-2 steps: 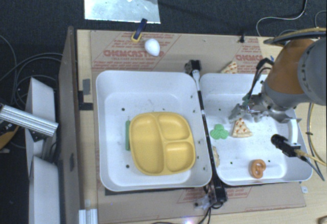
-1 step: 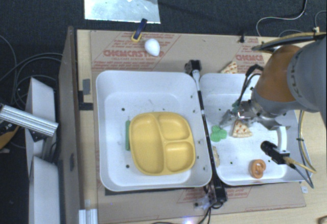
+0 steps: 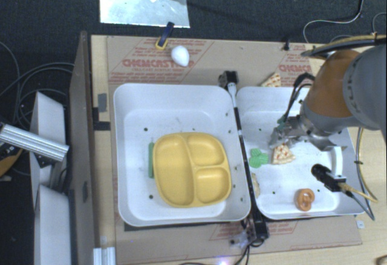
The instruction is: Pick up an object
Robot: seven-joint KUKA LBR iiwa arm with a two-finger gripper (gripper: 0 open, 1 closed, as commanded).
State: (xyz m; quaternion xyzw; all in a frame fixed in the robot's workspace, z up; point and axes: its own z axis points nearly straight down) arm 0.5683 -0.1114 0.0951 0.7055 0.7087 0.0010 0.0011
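Observation:
My gripper [image 3: 284, 138] hangs low in the right bin [image 3: 266, 100], reaching in from the right. Directly below and touching its tip lies a pizza slice toy [image 3: 282, 154]. A green toy [image 3: 259, 158] lies just left of the slice, near the divider. An orange ring-shaped pastry toy [image 3: 305, 199] rests at the bin's front right. The view does not show anything held by the gripper.
The left bin [image 3: 133, 106] holds a yellow divided plate [image 3: 192, 168] with a green strip [image 3: 150, 160] at its left edge. Behind the bins on the cardboard lie a white egg [image 3: 180, 55], a blue-and-yellow tool [image 3: 164, 36] and another pizza slice [image 3: 271, 80].

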